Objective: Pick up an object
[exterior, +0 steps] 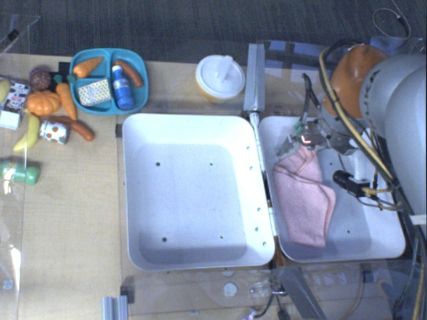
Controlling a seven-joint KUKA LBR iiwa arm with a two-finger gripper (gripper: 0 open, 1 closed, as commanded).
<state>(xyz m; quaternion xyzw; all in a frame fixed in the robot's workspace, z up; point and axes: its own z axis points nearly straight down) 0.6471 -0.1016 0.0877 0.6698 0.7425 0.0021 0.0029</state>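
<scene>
End effector (303, 139) sits low over the back end of the right bin (373, 242), right at the top edge of the pink cloth (303, 199). Can't tell its state from this angle: wrist hardware and cables cover the tip, and nothing shows cloth actually clamped, so I'm not calling it a grasp.

Cloth is the only pickable item in that bin. It lies crumpled along the bin's left wall, running from the back toward the front edge, with its bunched upper end directly under the tool. Probably why the arm comes in there: a raised fold gives more to pinch than the flat part.

Left bin (193, 245) has bare floor; looks like the drop side.

Other stuff is parked outside both bins on the desk: white lidded cup (220, 77) at the back edge between the bins, blue divided tray (137, 62) with toy food near the back-left corner, loose toy food (47, 112) along the left edge. Out of the working area, so not targets.

Risk, my read: pinching only a thin layer and having it slip out on lift.
</scene>
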